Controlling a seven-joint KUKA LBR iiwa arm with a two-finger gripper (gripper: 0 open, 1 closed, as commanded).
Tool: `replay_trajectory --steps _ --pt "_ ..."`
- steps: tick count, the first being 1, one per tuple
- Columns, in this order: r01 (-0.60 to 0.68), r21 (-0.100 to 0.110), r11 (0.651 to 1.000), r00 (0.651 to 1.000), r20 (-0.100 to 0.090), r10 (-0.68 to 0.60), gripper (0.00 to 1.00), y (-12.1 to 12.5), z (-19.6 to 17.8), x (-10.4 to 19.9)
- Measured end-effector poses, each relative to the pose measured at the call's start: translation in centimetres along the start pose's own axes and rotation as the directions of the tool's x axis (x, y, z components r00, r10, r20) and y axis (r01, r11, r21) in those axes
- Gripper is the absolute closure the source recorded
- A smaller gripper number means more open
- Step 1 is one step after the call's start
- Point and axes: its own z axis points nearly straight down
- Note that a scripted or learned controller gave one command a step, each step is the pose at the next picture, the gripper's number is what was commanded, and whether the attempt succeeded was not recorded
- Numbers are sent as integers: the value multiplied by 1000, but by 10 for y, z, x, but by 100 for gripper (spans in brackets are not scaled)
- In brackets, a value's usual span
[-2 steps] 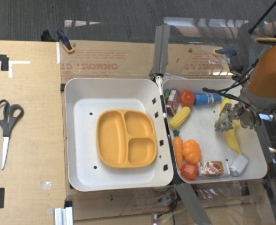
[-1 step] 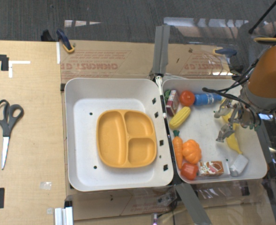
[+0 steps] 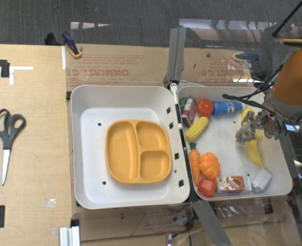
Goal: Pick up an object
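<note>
My gripper (image 3: 247, 129) hangs low over the right side of the right bin (image 3: 227, 152), just above the top end of a yellow banana (image 3: 255, 152) that lies along the bin's right wall. Nothing shows held in it. To its left lie an ear of corn (image 3: 197, 128), a red tomato (image 3: 205, 107) and a blue bottle (image 3: 226, 107). At the bin's near side sit a carrot (image 3: 194, 164), an orange pumpkin (image 3: 209, 164), a red fruit (image 3: 207, 187), a small carton (image 3: 230, 184) and a pale block (image 3: 261, 179).
The left bin (image 3: 86, 137) holds a yellow divided plate (image 3: 139, 151). Scissors (image 3: 7, 137) lie on the bench at far left, and a blue clamp (image 3: 71, 44) at the back. The arm's orange band (image 3: 294, 81) and cables hang over the right bin's far right corner.
</note>
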Motion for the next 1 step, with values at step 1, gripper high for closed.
replay_trajectory --steps 1 --pt "-199 -1 980 980 -3 199 100 116 -84 -2"
